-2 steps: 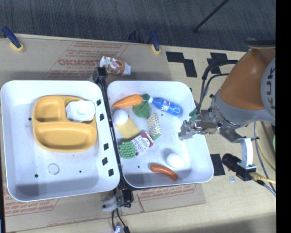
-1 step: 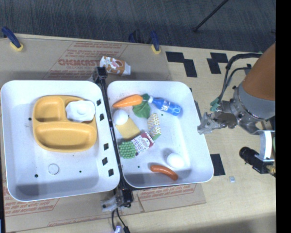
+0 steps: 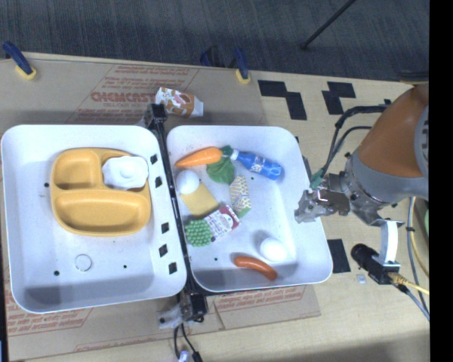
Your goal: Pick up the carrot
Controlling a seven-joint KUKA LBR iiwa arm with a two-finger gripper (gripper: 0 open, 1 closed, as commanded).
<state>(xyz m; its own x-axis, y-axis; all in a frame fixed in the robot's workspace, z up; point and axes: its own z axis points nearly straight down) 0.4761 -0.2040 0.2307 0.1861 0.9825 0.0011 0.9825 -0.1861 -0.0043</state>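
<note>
Claw (image 3: 311, 204) parked at right bin's (image 3: 306, 161) right rim, nothing held; openness impossible to tell. Carrot (image 3: 199, 157) well apart, lying top-left in that bin, leaves (image 3: 222, 170) pointing right. Likely light, stiff, smooth plastic; best pinched across mid-body.

A dark grey carpet (image 3: 136, 13) with a fine ribbed weave covers the floor beyond the bench. A thin black rod (image 3: 340, 12) slants across it toward the upper right. The bench top (image 3: 121, 89) is flattened brown cardboard with faded red print, held at its far edge by blue clamps (image 3: 19, 60) with yellow tips. Black square markers (image 3: 287, 96) sit on the right. The light is even and soft.
</note>
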